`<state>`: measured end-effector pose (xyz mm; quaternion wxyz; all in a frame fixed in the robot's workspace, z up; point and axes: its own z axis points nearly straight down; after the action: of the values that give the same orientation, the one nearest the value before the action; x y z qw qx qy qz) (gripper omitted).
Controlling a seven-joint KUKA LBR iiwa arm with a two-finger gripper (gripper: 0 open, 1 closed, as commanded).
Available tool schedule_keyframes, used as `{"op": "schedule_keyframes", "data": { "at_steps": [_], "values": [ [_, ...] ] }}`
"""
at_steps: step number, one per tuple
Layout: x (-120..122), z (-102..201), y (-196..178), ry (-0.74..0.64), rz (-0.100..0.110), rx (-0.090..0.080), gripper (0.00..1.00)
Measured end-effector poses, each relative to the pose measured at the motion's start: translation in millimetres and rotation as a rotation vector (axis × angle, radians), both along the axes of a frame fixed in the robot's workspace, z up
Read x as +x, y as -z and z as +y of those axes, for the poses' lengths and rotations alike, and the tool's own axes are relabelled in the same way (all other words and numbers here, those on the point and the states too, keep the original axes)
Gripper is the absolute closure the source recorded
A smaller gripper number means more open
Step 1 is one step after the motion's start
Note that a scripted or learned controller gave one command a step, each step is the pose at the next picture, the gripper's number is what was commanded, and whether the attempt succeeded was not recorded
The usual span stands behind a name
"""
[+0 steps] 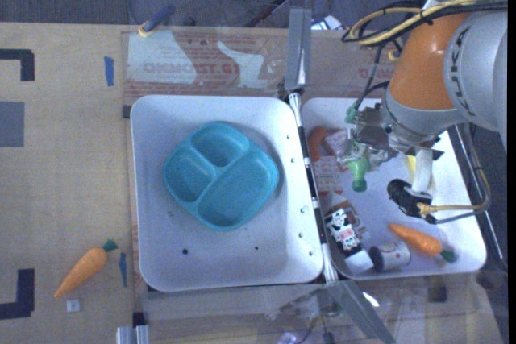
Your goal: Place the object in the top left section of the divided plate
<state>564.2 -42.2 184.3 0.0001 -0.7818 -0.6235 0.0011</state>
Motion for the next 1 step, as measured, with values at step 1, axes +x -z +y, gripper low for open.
{"op": "schedule_keyframes", "data": {
  "at_steps": [1],
  "values": [
    [37.0, 60.6, -0.2, -0.245, -0.003, 0.001, 1.0]
  ]
}}
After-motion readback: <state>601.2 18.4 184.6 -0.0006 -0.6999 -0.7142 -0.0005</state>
